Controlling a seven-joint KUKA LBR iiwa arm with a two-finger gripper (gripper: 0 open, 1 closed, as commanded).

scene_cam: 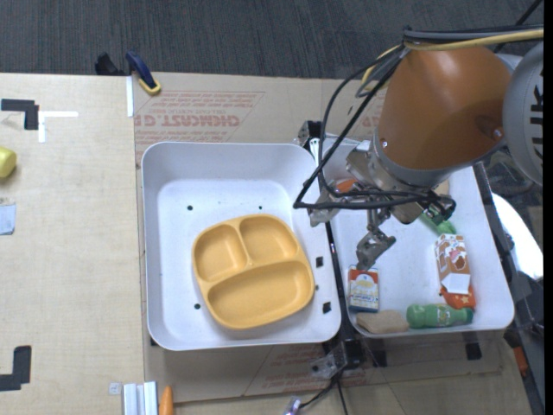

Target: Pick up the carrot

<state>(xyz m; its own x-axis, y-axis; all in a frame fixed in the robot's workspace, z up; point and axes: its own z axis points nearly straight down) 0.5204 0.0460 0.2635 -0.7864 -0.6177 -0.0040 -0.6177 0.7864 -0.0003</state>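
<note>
Looking down on a pale wood bench (69, 275), with dark grey carpet (216, 15) across the top of the frame.

- Cardboard sheet (199, 115) with red print lies on the bench under both bins.
- Black corner marks (22, 111) sit at upper left and lower left of the bench. A yellow object (5, 162) is cut by the left edge. A blue and yellow clip (143, 72) rests at the cardboard's upper left corner.
- Left bin (151, 232), centre frame: holds a yellow divided plate (252, 271), nothing on it.
- Right bin (494, 318): the arm (441, 102), orange-shelled here, covers its upper half, with black cables (346, 137) looping off it to the left.
- Gripper (373, 249) hangs below the arm over the middle of the right bin, just above a small carton (364, 290). Whether it is open or closed cannot be told; nothing is seen held.
- Carrot (346, 185): a small orange piece shows at the right bin's upper left, mostly hidden under the arm, up and left of the gripper and apart from it.
- Lower right of that bin: a red and white packet (453, 271), a green bottle (439, 316) on its side, and a tan item (380, 322) beside the bottle.
</note>
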